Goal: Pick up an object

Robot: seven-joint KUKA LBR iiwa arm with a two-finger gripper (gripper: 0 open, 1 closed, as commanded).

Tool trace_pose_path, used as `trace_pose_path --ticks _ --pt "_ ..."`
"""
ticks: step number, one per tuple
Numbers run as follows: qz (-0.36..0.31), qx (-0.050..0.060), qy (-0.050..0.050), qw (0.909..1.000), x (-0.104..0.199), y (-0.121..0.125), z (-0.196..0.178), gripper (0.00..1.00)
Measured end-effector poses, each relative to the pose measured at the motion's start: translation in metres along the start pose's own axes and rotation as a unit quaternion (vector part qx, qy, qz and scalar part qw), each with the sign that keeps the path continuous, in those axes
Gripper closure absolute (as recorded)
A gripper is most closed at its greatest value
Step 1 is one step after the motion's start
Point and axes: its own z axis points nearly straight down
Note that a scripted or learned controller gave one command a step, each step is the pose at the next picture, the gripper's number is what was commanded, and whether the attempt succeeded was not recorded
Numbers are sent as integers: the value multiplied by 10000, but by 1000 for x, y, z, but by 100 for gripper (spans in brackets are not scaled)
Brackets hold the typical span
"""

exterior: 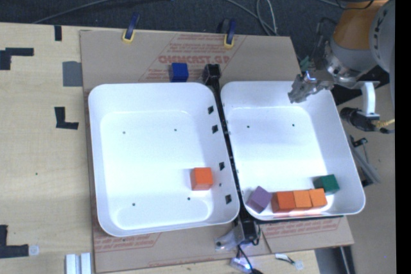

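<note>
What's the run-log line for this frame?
arm: at right bin's far corner | pincer: above rim, holding nothing | right bin: purple block, orange blocks, green block | left bin: orange cube

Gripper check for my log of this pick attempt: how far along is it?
Nothing looks done: the gripper hovers at the right bin's far corner. The purple block, orange blocks and green block sit along its near edge. Reaching, grasping and lifting remain.

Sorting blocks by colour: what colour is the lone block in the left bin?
Orange block, seen in the camera view.
</note>
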Motion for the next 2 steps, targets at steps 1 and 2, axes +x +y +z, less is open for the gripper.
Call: trace_pose_path --ticks 1,2 --pt "-14 20 6 10000 47 -4 4 100" --pt "-18 15 8 10000 98 -10 -13 100"
